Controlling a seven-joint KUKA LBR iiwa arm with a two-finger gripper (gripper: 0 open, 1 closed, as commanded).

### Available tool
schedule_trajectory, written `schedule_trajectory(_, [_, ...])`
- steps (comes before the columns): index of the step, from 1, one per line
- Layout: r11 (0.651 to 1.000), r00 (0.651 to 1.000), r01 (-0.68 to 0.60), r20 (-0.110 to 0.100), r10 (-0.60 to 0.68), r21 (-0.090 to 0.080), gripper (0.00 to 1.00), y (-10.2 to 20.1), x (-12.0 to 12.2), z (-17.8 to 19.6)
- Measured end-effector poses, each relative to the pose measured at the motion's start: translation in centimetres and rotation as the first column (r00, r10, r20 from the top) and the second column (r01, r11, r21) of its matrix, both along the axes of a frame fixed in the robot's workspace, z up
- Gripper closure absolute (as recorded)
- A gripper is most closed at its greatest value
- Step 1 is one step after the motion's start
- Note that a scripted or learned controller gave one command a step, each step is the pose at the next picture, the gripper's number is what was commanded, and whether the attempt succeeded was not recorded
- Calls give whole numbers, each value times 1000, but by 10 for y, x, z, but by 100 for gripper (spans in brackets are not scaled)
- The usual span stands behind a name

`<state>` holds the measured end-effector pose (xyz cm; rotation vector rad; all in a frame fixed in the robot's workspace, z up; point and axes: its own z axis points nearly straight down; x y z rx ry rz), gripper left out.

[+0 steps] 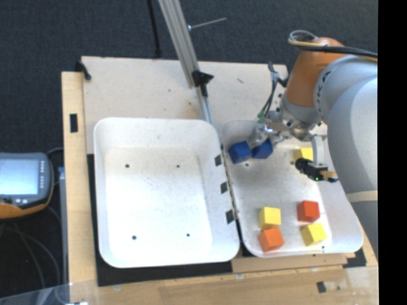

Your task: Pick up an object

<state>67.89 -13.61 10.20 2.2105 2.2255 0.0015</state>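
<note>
While the hand sits low at 12 o'clock in the right bin, two blue blocks lie touching it; can't tell its grip state. Blocks look light, rigid, smooth: pinch across flat opposite faces, not corners.

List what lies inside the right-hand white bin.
Right-hand bin: two blue blocks by the gripper, yellow, red, orange. The arm covers the far right corner.

2 blue blocks touching, right bin's far end.
</note>
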Motion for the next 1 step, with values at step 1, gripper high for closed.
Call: schedule_trajectory(1, [1000, 1000, 9, 6, -9, 1, 100, 26, -6, -1])
